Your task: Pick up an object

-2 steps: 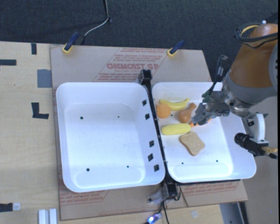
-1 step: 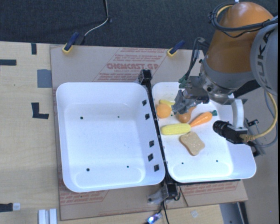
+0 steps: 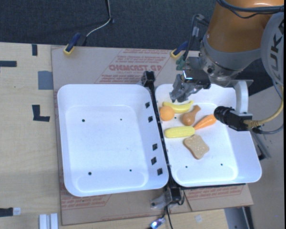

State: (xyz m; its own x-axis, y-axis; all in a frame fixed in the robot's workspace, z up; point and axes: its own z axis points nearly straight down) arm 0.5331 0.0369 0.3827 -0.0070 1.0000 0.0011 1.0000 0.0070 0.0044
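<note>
Camera view: hand (image 3: 182,95) directly over banana (image 3: 178,107), right bin (image 3: 238,173).

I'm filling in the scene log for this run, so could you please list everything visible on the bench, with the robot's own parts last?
banana: 1, yellow, right bin, far end, under the gripper
orange: 1, orange, right bin, by the divider
drumstick: 1, brown, right of the orange
carrot: 1, orange, right of the drumstick
corn cob: 1, yellow, mid bin
bread slice: 1, tan, nearest of the items
bins: 2, white, side by side
clamps: 2, blue-yellow, board's far edge
gripper: 1, dark, over the banana
arm: 1, grey, orange band
</note>
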